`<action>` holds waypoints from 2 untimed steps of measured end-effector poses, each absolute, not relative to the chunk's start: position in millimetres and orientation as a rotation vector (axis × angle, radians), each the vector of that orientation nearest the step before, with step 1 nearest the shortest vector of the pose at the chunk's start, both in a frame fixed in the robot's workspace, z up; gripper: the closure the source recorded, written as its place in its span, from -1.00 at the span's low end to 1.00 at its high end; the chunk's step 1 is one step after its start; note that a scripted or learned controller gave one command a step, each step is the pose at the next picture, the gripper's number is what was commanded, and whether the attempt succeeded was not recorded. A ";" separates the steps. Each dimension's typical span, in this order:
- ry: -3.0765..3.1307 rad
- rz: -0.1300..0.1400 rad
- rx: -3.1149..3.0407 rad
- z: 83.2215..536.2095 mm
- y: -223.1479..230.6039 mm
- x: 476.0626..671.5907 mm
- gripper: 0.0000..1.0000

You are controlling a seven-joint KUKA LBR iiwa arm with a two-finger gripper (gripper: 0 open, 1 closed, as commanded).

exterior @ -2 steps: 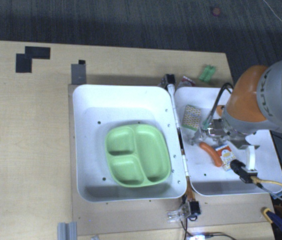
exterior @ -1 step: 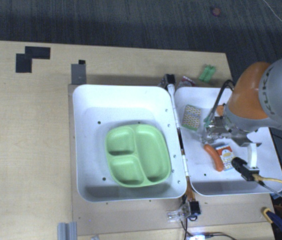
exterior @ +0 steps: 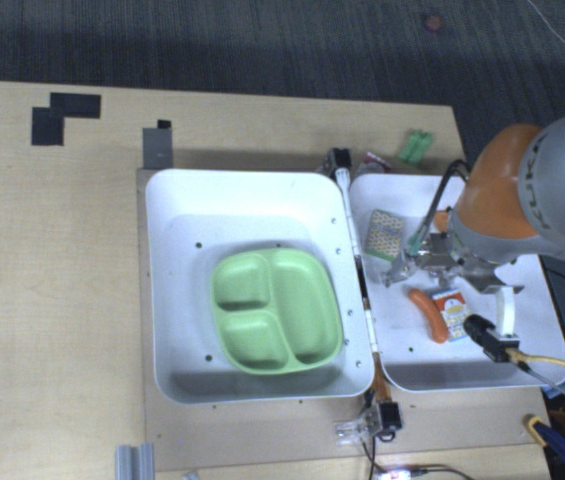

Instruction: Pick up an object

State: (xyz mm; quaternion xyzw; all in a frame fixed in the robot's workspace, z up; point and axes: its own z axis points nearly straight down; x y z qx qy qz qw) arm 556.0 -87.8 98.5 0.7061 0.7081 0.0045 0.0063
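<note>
My gripper (exterior: 400,268) hangs low over the middle of the right bin (exterior: 402,373), reaching in from the right. Just beyond it, toward the bin's far left, lies a speckled grey-green pad (exterior: 384,233). An orange sausage-shaped piece (exterior: 427,314) lies just in front of the gripper, with a small red and white packet (exterior: 453,314) touching its right side. A white bar (exterior: 507,311) lies further right, partly under the arm. Nothing shows between the gripper's tips.
The left bin (exterior: 177,268) holds a green divided plate (exterior: 275,308). A small green object (exterior: 415,148) lies on the bench behind the right bin. A dark clip (exterior: 339,158) sits at the bins' shared far corner.
</note>
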 end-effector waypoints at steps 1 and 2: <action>2.216 0.018 2.206 109.2 -87.0 557.2 1.00; 2.216 0.018 2.206 109.1 -86.9 557.2 -1.00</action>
